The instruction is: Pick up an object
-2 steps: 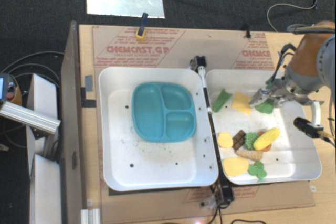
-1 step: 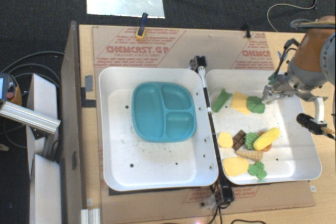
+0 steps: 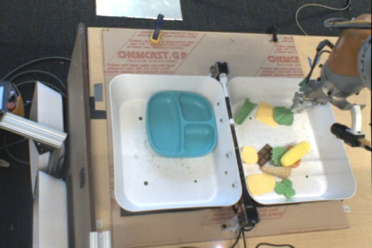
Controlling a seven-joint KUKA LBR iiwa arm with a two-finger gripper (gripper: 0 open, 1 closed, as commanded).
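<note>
Toy foods lie in the right bin (image 3: 343, 174). A green pod (image 3: 244, 111), a yellow wedge (image 3: 265, 114) and a green leafy piece (image 3: 284, 117) sit near its back. Toward the front are a yellow disc (image 3: 249, 154), a brown chocolate piece (image 3: 265, 154), a green floret (image 3: 279, 155), a yellow corn cob (image 3: 296, 152), a tan cone (image 3: 276, 171), a yellow lemon shape (image 3: 261, 184) and a small green piece (image 3: 285, 188). My gripper (image 3: 297, 103) hangs low over the bin's back right, just right of and above the leafy piece.
The left bin (image 3: 131, 183) holds a teal divided plate (image 3: 181, 124). A black clamp (image 3: 220, 71) sits at the back where the two bins meet. The arm (image 3: 349, 64) comes in from the right over the bench edge.
</note>
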